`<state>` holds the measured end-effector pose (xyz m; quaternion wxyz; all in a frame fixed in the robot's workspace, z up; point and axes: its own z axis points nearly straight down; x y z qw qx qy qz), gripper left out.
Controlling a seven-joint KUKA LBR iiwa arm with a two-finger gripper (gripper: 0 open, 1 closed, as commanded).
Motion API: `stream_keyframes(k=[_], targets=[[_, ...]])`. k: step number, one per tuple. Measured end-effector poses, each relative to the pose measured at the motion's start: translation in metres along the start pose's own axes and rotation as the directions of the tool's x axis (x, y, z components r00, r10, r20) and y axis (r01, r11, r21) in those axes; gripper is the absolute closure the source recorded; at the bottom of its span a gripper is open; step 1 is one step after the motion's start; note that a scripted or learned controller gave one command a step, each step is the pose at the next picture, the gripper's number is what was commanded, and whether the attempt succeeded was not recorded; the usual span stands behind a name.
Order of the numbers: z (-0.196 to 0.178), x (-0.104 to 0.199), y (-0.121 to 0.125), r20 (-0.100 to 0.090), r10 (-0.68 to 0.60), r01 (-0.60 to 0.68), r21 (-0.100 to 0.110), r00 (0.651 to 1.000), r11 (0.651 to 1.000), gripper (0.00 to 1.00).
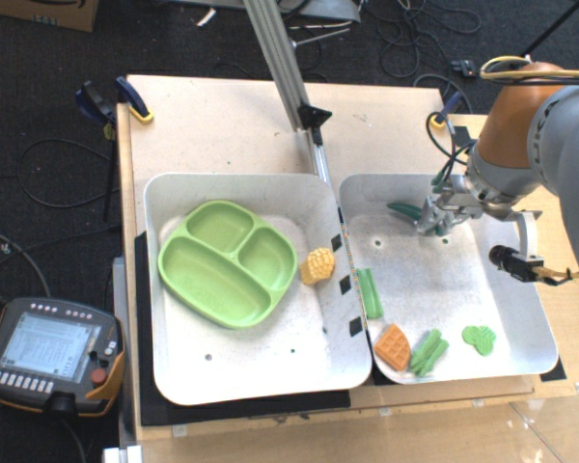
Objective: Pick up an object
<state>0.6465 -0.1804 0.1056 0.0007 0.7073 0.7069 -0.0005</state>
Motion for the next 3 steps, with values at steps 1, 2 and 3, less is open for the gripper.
stream_keyframes(k=[1, 2, 3], targets=[[0.015, -0.032, 0.024, -0.011, -0.005, 0.005, 0.033, 1.000, 0.999, 1.00], [-0.019, 0.003, 0.001, -0.002, -0.004, 0.004, 0.001, 1.000, 1.000, 1.00], [-0.033, 0.046, -0.023, -0.003, -0.006, 0.006, 0.000, 1.000, 1.000, 1.00]])
